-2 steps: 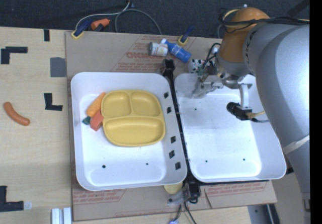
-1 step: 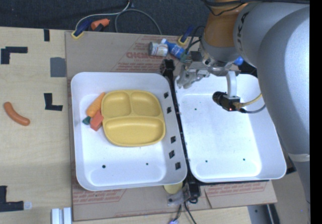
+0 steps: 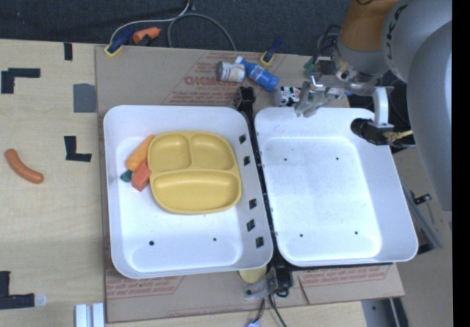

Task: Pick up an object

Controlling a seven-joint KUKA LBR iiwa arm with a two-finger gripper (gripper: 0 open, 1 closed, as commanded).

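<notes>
Your gripper (image 3: 307, 106) hangs at the upper rim of the right bin (image 3: 330, 245); you cannot tell how its jaws stand. Candidates sit in the left bin (image 3: 183, 256): a yellow tray (image 3: 194, 171), a carrot (image 3: 137, 154). Travel left, centre over the carrot, then descend straight.

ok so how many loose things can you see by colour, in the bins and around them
yellow: 1, the divided plate in the left bin
orange: 2, the carrot beside the plate and the sausage out on the bench
blue and white: 1, the bottle behind the bins
total: 4
something reddish and green is tucked under the carrot, too hidden to count
</notes>
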